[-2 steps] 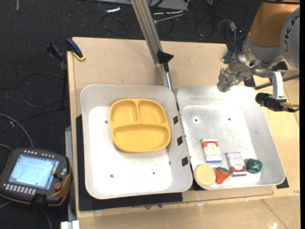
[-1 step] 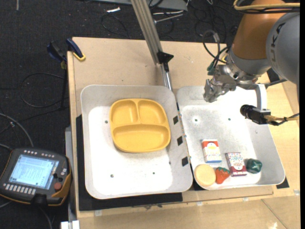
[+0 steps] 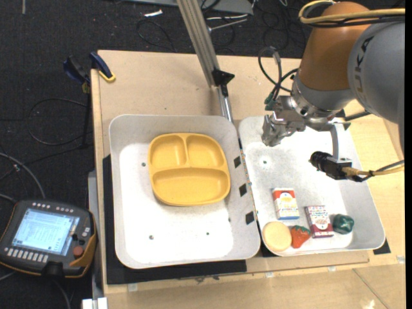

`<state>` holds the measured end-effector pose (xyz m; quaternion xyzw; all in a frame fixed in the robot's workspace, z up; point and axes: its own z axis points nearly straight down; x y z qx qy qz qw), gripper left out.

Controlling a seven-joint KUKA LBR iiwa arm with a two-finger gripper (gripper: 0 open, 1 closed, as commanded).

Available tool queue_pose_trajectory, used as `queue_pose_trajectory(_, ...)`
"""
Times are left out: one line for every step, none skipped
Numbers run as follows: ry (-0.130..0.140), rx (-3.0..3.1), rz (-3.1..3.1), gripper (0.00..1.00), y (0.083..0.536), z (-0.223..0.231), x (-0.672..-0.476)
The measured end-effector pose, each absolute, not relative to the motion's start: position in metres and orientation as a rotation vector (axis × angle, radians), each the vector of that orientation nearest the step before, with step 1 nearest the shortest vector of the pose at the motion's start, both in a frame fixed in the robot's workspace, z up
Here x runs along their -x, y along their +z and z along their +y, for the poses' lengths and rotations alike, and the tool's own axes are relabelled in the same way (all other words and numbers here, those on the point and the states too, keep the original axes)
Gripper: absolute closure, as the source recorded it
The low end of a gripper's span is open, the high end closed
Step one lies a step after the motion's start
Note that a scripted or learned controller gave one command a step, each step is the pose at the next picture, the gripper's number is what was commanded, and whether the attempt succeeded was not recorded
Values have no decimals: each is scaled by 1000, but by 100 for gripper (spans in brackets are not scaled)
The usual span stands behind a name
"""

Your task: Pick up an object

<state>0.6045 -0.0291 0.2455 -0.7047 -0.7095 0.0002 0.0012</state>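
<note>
The counter [image 3: 161, 82] carries two white bins. The left bin [image 3: 129, 237] holds a yellow divided plate [image 3: 189, 169]. The arm [image 3: 360, 50] reaches over the right bin [image 3: 367, 205], its claw [image 3: 275, 134] hanging above the far corner; whether it is spread or closed cannot be told. Along the near edge lie an orange-and-white box [image 3: 285, 204], a maroon box [image 3: 318, 221], a cream disc [image 3: 278, 235], a dark green lump [image 3: 343, 223] and a red piece [image 3: 300, 237].
</note>
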Motion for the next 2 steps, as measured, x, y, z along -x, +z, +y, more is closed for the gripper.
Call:
queue_pose_trajectory(0,2211,-2228,100,252,20,-575)
queue_pose_trajectory(3,2210,-2227,100,235,67,-549)
